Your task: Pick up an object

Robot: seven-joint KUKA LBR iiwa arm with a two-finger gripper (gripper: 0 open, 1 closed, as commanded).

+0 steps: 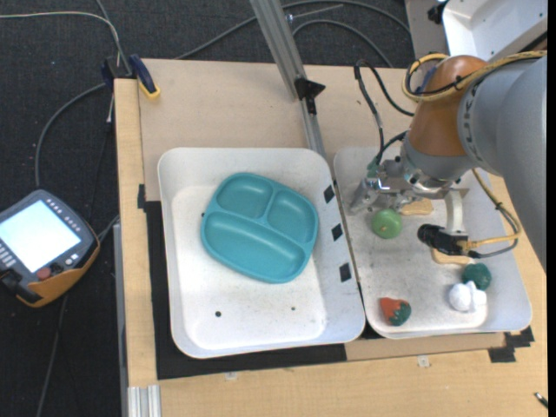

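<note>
Gripper [380, 200] hung just above the green ball [387, 224] in your right bin [512, 307]; whether it gripped anything, you couldn't tell.

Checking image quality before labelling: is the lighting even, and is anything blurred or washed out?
Camera view: lighting soft and even, shadows faint; the left white bin is bright but not blown out; the handheld screen is washed out; the small green ball and gripper look slightly soft.
</note>
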